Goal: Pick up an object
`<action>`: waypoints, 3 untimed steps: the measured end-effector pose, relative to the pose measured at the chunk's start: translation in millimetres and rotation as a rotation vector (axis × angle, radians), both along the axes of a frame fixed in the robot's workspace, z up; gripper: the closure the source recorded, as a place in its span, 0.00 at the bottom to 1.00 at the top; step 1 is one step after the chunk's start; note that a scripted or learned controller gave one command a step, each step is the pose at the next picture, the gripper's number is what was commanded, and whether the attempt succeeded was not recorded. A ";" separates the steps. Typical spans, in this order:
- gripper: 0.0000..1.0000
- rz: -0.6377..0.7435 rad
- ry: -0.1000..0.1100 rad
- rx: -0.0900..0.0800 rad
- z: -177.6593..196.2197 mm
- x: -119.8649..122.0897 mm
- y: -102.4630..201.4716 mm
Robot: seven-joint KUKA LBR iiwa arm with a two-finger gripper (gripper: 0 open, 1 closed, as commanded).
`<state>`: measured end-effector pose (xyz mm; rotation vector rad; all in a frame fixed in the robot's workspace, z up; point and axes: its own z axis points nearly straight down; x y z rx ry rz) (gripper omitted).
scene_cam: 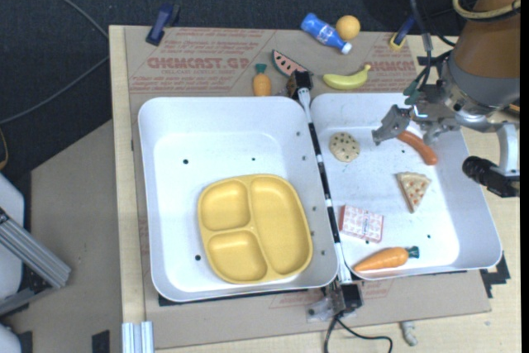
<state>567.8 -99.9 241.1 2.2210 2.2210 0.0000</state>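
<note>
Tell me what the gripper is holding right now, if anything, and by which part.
Cannot be told. The gripper sits over the right bin beside the sausage, but nothing is visibly between its fingers.

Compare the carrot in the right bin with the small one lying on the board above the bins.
The carrot in the right bin is larger and lies lengthwise along the bin's near edge; the small carrot is stubby and stands on end in the picture. The first rests inside a bin, the second on the board outside. Both are orange with green tops.
</note>
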 end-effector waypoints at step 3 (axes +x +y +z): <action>0.00 0.000 0.002 0.002 -156.7 -29.7 -75.2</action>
